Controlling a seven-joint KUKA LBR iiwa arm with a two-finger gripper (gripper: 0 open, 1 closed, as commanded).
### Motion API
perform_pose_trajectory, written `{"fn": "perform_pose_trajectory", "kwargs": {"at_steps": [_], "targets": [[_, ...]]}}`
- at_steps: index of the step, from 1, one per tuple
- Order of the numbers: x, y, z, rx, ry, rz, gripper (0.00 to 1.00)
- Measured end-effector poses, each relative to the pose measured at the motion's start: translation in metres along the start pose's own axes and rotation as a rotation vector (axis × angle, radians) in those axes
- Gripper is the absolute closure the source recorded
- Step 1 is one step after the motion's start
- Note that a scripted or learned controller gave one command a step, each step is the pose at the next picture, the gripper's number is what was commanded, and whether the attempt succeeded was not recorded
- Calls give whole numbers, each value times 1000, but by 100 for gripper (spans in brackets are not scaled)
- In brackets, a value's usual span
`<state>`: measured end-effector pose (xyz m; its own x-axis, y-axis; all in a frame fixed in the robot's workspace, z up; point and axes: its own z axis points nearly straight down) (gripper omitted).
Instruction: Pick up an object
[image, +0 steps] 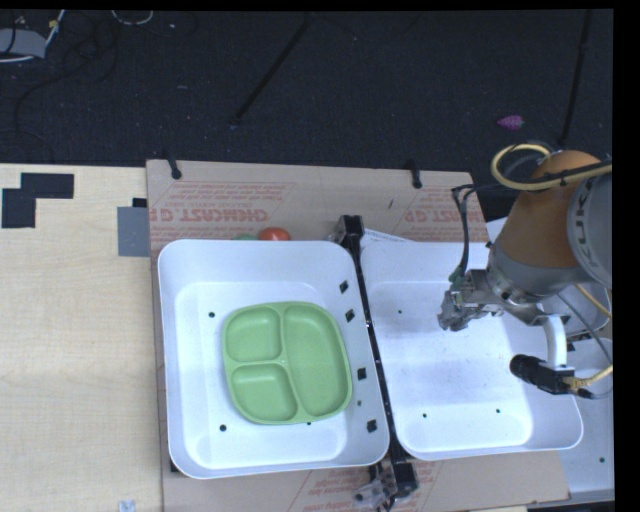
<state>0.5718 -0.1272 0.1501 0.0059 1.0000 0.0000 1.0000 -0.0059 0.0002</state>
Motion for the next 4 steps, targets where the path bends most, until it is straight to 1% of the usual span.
{"fn": "perform_pose_trajectory", "kwargs": {"at_steps": [1, 2, 3, 4], "targets": [[-1, 1, -53, -3, -1, -6, 100], [45, -7, -49, 4, 2, -9, 100], [97, -15, -45, 5, 2, -9, 100], [151, -17, -65, 2, 3, -11, 100]]}}
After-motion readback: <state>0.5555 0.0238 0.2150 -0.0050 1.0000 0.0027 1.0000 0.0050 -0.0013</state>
